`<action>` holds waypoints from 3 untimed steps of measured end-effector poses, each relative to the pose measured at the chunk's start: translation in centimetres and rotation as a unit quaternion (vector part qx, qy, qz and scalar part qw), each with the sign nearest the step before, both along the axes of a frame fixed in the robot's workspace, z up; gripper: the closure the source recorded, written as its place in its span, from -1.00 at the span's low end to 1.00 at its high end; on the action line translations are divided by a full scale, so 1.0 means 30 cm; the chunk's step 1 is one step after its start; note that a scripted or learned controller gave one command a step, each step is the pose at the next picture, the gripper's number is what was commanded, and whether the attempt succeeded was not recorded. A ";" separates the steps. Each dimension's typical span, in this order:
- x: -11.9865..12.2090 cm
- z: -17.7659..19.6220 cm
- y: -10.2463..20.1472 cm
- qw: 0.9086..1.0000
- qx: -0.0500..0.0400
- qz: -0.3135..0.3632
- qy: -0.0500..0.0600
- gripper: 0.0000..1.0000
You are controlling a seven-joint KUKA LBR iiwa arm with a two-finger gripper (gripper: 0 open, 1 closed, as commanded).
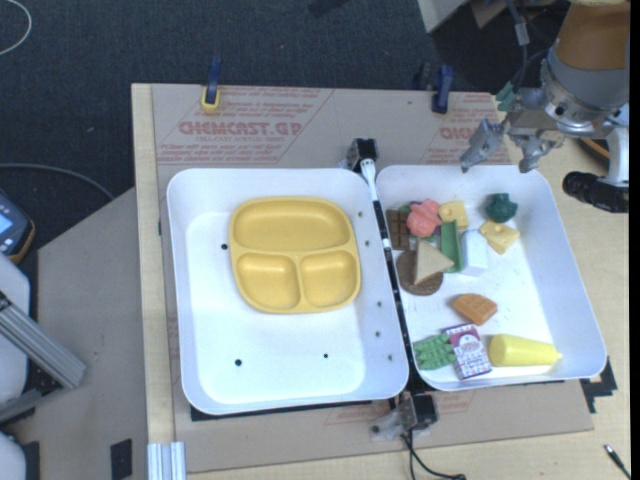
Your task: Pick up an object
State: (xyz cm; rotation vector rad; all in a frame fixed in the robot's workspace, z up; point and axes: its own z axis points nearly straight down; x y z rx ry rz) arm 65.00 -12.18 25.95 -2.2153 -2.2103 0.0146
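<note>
Red printed carton, bench sheet lettered "CHEMCAST GP"

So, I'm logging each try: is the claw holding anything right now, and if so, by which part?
Nothing is held. The claw is open above the far edge of the right bin, with nothing between its fingers.

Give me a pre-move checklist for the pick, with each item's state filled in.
1. Tool open: ok, fingers spread.
2. Tool free of any object: ok, nothing between the fingers.
3. Tool over the right bin: not ok, it hangs above the bin's far rim.
4. Targets within the bin: ok, the green toy and yellow wedge lie nearest.
5. Target stands apart: ok for the green toy; the pink piece is crowded.
</note>
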 end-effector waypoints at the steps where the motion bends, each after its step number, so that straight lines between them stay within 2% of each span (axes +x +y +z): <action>1: 0.007 0.027 0.000 1.000 -0.001 0.001 -0.007 -1.00; 3: 0.034 -0.294 -0.028 1.000 -0.001 0.001 -0.004 -1.00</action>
